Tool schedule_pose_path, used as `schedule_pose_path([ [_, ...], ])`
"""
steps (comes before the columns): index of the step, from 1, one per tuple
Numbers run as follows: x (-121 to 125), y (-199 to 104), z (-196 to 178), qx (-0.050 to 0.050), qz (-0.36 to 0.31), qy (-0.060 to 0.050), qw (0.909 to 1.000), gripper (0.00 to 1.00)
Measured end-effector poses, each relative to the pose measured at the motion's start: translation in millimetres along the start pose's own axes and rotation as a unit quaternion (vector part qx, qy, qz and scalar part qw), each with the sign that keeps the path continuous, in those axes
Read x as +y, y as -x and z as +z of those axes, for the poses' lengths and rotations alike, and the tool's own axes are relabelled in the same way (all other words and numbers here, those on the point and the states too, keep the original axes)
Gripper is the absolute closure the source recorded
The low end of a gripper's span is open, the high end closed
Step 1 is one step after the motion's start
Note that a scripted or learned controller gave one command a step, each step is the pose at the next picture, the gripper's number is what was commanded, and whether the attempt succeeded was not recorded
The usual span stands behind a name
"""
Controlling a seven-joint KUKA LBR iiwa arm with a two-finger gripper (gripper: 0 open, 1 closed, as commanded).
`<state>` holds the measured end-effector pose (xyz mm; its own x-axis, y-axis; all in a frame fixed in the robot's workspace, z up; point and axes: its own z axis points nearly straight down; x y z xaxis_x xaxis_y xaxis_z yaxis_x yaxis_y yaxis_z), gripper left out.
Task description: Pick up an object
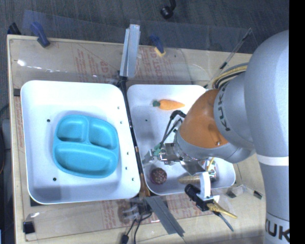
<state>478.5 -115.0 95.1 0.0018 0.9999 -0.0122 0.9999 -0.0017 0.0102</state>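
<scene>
From above, the tabletop (66, 60) carries 2 shallow white bins side by side. The left bin (35, 98) holds a light blue divided tray (85, 146) with 3 compartments, lying flat near its middle. The right bin (142, 98) has a small orange carrot (170, 104) with a green top lying near its far edge, well apart from a dark round object (158, 175) that sits close to the near edge, just beside the wall between the bins. The grey arm (267, 100) with its orange band (202, 126) leans over the right bin from the right. Its end effector (161, 154) hangs low over the bin floor, just above the dark round object and not visibly around it. Whether it is open or closed I cannot tell.
</scene>
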Motion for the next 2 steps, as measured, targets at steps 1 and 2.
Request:
schedule_pose_path([
  [1, 43, -1, 2, 0.001, 0.001, -0.003, 1.0000, 0.00],
  [2, 2, -3, -2, -0.003, 0.002, 0.004, 1.0000, 0.00],
])
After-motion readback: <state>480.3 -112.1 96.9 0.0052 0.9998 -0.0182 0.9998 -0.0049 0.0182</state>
